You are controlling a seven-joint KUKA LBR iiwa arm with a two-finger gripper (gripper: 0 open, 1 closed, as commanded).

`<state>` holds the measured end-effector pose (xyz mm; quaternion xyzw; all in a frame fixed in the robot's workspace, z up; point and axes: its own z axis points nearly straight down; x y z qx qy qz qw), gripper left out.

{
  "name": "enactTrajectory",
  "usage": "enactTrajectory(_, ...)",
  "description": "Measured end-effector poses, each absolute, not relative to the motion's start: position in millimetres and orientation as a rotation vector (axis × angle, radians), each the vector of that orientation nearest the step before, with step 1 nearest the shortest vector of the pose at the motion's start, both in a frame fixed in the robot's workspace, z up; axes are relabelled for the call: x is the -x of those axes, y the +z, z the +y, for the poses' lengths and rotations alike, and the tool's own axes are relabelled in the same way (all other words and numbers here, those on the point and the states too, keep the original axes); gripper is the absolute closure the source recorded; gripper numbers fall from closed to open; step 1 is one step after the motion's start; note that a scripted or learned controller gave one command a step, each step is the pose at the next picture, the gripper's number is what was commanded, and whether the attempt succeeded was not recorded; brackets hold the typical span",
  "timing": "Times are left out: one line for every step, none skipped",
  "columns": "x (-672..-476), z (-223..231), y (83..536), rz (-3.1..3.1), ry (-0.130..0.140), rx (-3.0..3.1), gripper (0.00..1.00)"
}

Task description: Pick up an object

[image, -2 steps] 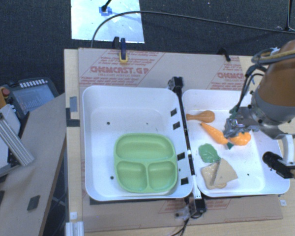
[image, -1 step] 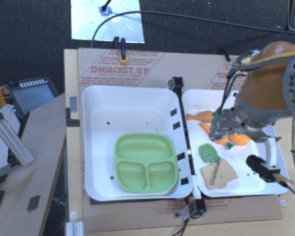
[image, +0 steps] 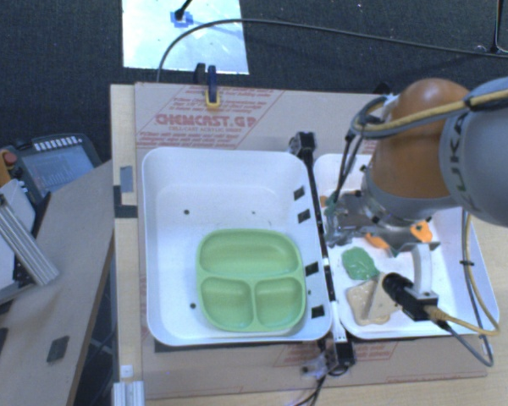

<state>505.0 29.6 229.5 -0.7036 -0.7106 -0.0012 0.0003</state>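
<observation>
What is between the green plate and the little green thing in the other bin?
In the camera view, the two bins' white walls with black clips stand between the green divided plate and the small green object.

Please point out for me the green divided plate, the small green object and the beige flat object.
green divided plate (image: 252,279): camera view, its middle ridge.
small green object (image: 359,264): camera view, its centre.
beige flat object (image: 370,304): camera view, its middle.
</observation>
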Motion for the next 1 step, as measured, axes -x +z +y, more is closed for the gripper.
enactTrajectory(-508.8, 78.5, 219.8, -2.231, -0.003, 2.211, 1.0)
